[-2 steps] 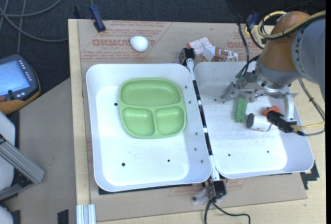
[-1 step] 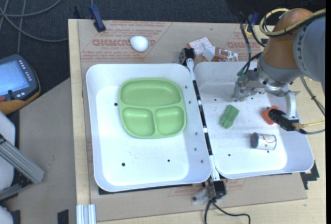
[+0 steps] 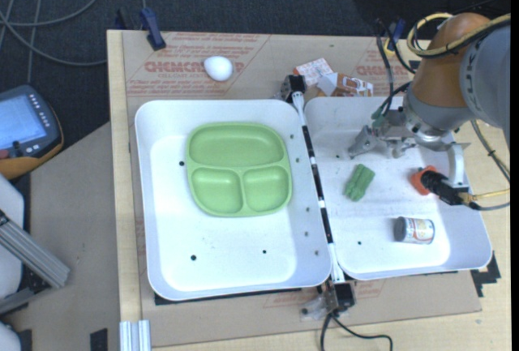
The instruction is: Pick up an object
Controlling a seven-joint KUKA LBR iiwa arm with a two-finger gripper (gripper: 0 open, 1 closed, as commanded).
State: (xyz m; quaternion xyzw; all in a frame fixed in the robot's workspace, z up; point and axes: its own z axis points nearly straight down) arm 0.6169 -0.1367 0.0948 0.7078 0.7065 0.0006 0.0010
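Over right bin (image 3: pixel 454 256) | gripper (image 3: pixel 381 143) low nr back wall, open/shut: can't tell, nothing seen held | green block (image 3: pixel 358 182) closest, loose on floor → likely target | small can (image 3: pixel 414 229) on side, further off

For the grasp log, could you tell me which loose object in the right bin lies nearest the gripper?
The green oblong block, just below the gripper; the small can lies farther.

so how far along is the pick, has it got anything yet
Nothing looks picked yet. The green object, the small can and the orange item all lie on the floor of the right bin, and the green divided tray sits in the left bin. In hand: the hand is low over the right bin, above the green object. Left: grasp and lift.
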